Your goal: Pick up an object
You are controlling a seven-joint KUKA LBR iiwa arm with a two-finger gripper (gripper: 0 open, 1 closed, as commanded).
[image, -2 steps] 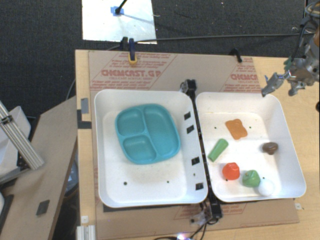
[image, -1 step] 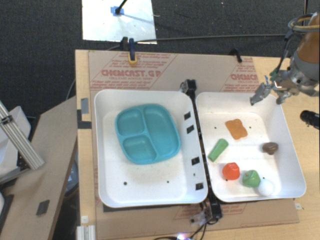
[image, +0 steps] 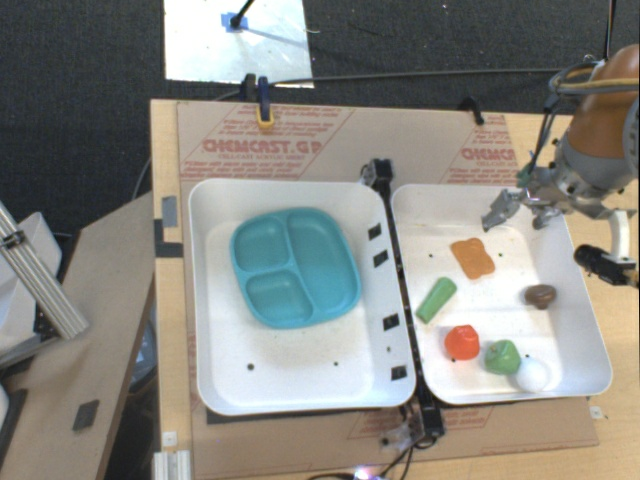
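Hand [image: 522, 208] hung above the right bin's [image: 590, 343] far edge, fingers apart, nothing between them. Nearest object, an orange piece [image: 472, 258], lay just below on the bin floor, untouched. Pick not yet begun; descent and grasp remained.

Even, fairly bright overhead light falls across the scene, and the two shallow white plastic bins [image: 300, 393] come close to washing out. Shadows are soft and short, gathering under the bin rims. The picture is slightly grainy and soft overall, and the dark speckled floor [image: 80, 68] around the light wooden tabletop [image: 165, 298] is noticeably dimmer.
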